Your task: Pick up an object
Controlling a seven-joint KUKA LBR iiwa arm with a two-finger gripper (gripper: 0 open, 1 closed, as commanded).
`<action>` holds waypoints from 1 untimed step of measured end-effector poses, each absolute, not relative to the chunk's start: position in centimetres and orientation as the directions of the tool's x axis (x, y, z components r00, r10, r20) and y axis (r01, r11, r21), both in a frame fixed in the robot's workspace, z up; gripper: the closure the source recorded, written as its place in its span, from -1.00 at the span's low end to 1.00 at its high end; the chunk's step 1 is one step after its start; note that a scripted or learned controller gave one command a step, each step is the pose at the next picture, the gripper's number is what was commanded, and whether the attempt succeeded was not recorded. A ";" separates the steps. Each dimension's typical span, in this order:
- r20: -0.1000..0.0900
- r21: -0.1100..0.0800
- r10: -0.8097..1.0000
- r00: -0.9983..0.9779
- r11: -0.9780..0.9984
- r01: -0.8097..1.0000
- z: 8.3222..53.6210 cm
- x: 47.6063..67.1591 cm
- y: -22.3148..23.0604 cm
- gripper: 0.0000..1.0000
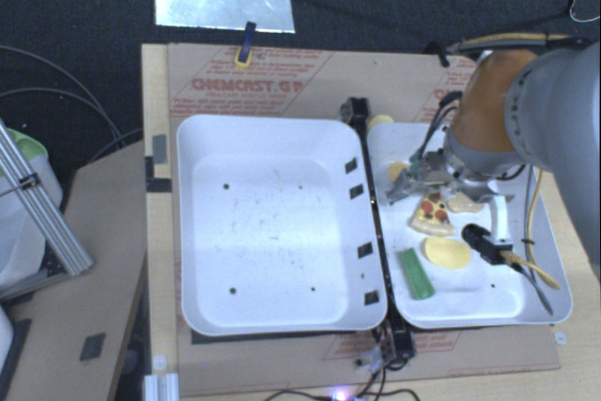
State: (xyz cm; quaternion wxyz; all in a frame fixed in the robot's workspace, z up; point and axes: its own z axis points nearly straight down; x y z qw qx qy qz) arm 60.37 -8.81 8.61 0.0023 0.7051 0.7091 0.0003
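Item: my claw [406,186], low in the right bin [535,307], near that bin's left wall. Grey fingers point toward the divider between the bins; whether they stand wide or narrow I cannot tell, and I see nothing between them.

Item: pizza slice [431,216], yellow with red spots, lying flat just below and right of my claw, close to it; contact cannot be judged.

Item: yellow disc [446,253], flat, just below the pizza slice.

Item: green stick [415,272], lying at a slant, just left of the yellow disc, near the left wall.

Item: pale yellow piece [397,171], small, just above my claw.

Item: left bin [272,225], white, beside the right bin, both on the counter [282,75], which is covered by a printed brown board.
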 end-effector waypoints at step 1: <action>-0.001 -0.004 1.000 0.004 -0.004 1.000 8.4 53.9 -12.9 -1.00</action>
